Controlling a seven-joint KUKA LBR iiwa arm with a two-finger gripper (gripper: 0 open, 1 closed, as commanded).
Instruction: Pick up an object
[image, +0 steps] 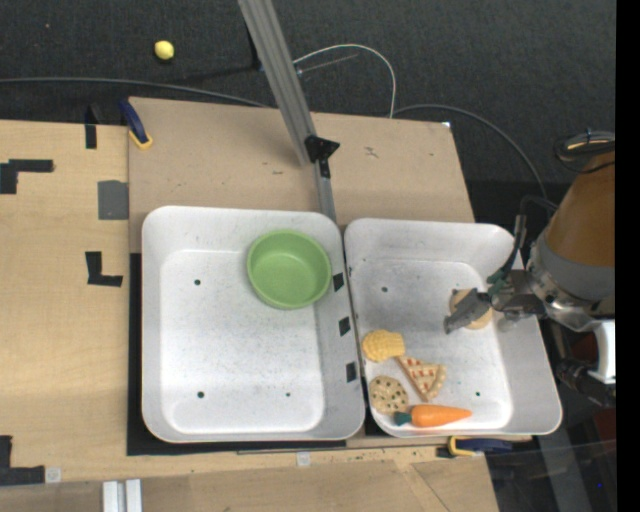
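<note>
My gripper hangs over the right part of the right bin, reaching in from the right. A small tan food piece sits between its dark fingers, and the gripper looks shut on it. Toward the bin's front lie a yellow corn piece, a pizza slice, a chocolate-chip cookie and an orange carrot. These lie to the left of the gripper and nearer the front, apart from it.
A green bowl stands at the back right of the left bin. A grey metal pole slants down to the ridge between the bins. Cables run behind the bench, and a small yellow ball lies on the dark floor.
</note>
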